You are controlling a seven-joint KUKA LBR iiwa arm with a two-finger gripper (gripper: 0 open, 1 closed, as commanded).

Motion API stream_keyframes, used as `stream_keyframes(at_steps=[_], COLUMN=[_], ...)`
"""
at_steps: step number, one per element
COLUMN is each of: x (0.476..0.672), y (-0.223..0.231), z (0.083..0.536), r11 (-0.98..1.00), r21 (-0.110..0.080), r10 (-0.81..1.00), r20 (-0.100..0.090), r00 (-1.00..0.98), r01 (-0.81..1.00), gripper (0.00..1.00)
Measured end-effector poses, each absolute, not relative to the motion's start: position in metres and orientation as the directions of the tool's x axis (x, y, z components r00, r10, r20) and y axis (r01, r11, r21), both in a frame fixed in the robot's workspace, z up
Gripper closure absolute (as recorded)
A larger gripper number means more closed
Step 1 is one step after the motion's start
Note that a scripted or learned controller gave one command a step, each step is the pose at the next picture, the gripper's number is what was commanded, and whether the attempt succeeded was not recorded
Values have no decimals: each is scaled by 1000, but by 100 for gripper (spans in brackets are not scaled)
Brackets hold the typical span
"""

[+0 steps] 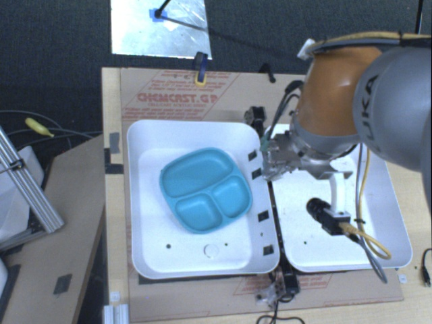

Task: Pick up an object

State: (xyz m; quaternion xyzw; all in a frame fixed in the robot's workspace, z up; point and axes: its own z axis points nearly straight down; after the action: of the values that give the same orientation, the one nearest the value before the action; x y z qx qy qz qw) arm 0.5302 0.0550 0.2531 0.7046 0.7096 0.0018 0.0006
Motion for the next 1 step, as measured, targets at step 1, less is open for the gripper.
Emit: stream_keyframes(at_steps=[1], x=[487], y=[38], z=[354], r11=[4], r21=[12], r10=[1000], r20=[2], r00=[-4], r01=[1000], gripper=[100])
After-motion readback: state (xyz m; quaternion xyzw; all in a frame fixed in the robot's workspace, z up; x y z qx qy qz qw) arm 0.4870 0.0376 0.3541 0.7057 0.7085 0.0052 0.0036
